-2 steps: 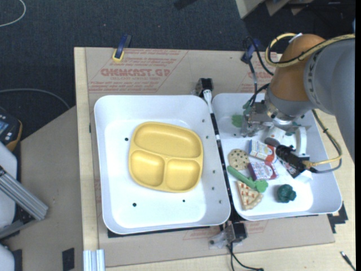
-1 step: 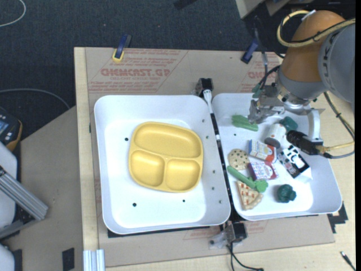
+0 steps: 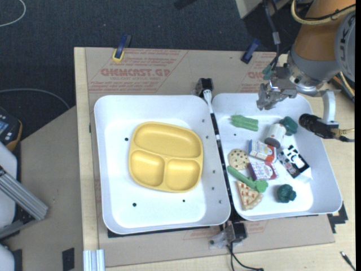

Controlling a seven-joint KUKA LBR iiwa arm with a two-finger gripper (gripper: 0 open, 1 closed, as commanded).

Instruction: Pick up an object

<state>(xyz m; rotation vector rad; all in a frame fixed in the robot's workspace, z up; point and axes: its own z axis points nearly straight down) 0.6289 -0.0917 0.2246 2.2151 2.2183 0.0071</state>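
Observation:
My gripper [image 3: 266, 101] hangs over the far edge of the right bin [image 3: 324, 199], its fingers pointing down with nothing visible between them. Just below it lies a light green block [image 3: 245, 122]. Further into the bin sit a white cylinder with a dark cap [image 3: 275, 133], a dark green piece [image 3: 290, 125], a small printed box [image 3: 259, 149], a cookie [image 3: 238, 158], a green-handled tool [image 3: 248, 179], a pizza slice [image 3: 248, 195], a dark green broccoli-like toy [image 3: 285, 193] and a black-and-white packet [image 3: 294, 160].
The left bin [image 3: 107, 168] holds a yellow divided plate [image 3: 165, 155]. A black clip [image 3: 204, 87] sits where the bins meet at the back. The grey and orange arm [image 3: 321, 33] fills the upper right, and a black cable end [image 3: 316, 126] hangs beside the right bin.

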